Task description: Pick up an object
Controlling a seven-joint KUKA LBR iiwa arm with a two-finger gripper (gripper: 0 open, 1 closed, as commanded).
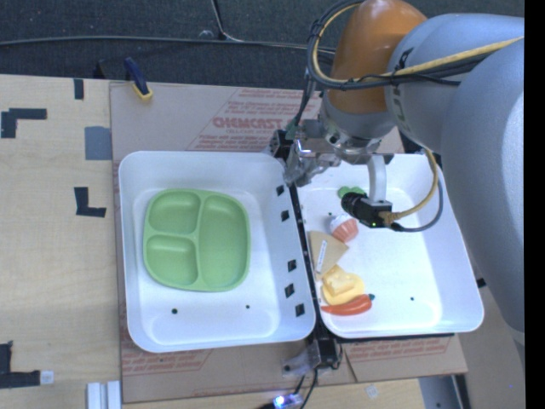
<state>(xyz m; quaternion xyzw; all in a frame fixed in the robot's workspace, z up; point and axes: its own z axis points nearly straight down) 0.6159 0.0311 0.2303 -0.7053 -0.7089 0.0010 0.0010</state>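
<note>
Against the left wall of the right-hand bin [443,301] lies a small cluster of toy food, any piece of which would serve as the object to pick up. Nearest the front are a yellow chunk [341,285] and a red chili pepper [347,307], touching each other. Just behind them sit a pale wedge [328,249] and a small pink-and-white piece [343,227]. All look like light, stiff, smooth plastic, likely to slip; the blocky yellow chunk seems the easiest to pinch across its sides. The gripper [300,167] hangs over the divider at the back of the bins, away from the cluster, and I cannot tell its state. A green divided plate [197,239] rests in the left-hand bin [136,313].
</note>
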